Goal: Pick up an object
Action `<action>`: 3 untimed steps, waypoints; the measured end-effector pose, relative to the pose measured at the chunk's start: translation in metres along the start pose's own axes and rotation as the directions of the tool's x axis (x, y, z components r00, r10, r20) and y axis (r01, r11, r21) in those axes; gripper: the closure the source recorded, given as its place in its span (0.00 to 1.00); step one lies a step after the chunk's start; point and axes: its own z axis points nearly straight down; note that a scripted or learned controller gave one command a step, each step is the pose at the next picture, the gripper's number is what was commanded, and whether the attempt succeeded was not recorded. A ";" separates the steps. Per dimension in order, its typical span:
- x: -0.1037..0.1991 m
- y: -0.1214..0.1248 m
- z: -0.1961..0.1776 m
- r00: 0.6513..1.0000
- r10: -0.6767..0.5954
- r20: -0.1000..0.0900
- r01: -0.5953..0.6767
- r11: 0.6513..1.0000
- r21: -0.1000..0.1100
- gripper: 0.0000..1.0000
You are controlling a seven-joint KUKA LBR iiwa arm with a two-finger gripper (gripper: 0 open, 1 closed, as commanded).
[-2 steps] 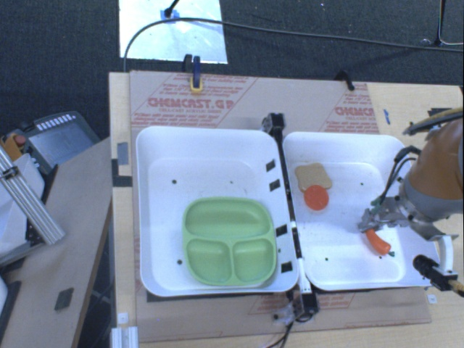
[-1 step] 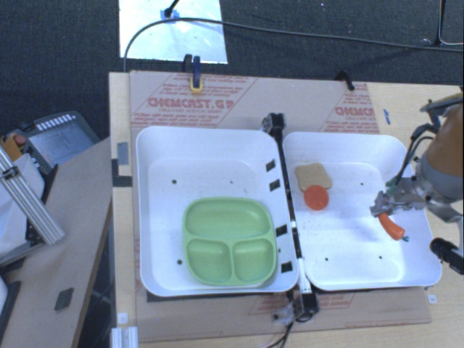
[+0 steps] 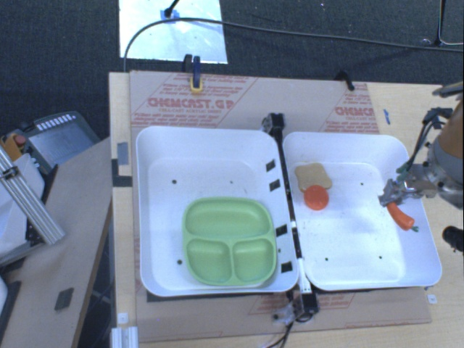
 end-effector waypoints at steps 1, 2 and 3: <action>-0.003 0.010 -0.060 1.000 -0.001 0.001 0.001 1.000 -0.002 1.00; 0.050 0.016 -0.050 1.000 -0.005 -0.003 0.005 1.000 0.004 1.00; 0.113 0.009 -0.045 1.000 -0.006 -0.004 0.006 1.000 0.005 1.00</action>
